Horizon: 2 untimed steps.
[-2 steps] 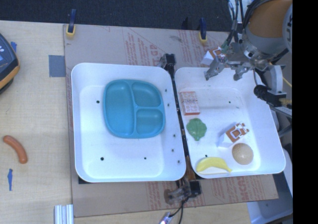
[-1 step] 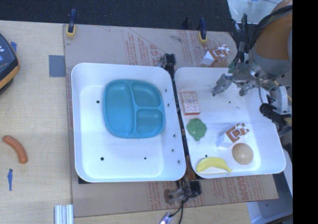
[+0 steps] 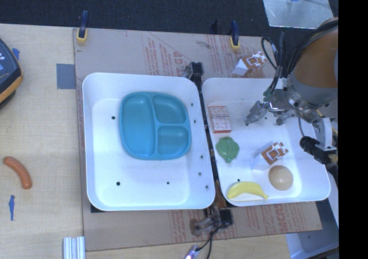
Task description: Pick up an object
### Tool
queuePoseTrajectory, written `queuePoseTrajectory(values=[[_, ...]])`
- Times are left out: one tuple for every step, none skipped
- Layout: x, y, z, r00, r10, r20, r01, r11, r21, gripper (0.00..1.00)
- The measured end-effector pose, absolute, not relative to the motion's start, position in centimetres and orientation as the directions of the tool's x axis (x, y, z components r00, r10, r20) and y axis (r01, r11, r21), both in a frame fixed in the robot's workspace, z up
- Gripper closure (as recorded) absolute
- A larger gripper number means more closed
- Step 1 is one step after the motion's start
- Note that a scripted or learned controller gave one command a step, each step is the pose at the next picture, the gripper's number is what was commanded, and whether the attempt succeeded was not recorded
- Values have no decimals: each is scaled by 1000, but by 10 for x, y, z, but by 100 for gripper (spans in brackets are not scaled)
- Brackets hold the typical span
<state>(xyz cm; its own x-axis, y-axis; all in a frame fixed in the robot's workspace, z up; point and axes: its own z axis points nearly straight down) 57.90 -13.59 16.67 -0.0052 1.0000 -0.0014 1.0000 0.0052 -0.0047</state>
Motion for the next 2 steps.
queuePoseTrajectory(values=[[510, -157, 156, -4, 1000, -1, 1000, 4, -4, 0], [493, -194, 91, -4, 1000, -1, 1000, 4, -4, 0]])
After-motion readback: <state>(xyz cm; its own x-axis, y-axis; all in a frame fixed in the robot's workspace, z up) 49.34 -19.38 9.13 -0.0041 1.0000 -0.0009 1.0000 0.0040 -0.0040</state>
